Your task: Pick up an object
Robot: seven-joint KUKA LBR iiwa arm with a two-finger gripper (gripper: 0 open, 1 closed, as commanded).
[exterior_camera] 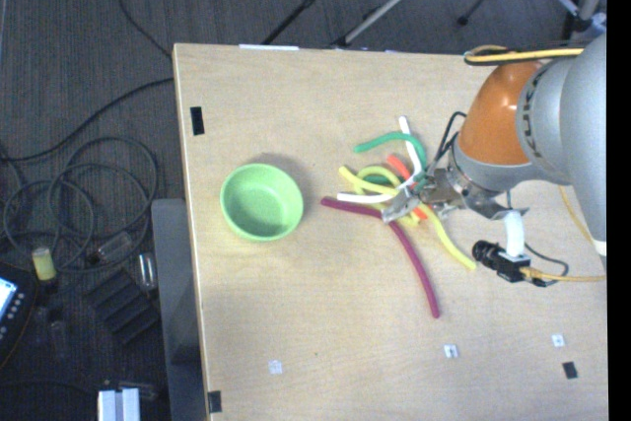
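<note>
Bare bench (296, 330) lies open around the bowl (261, 201); tangled strips (394, 187) crowd the right.

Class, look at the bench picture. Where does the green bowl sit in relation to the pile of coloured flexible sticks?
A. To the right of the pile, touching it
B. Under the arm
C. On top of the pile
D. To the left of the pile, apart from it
D: the green bowl stands alone on bare wood, left of the pile of sticks, with a gap between them.
</note>
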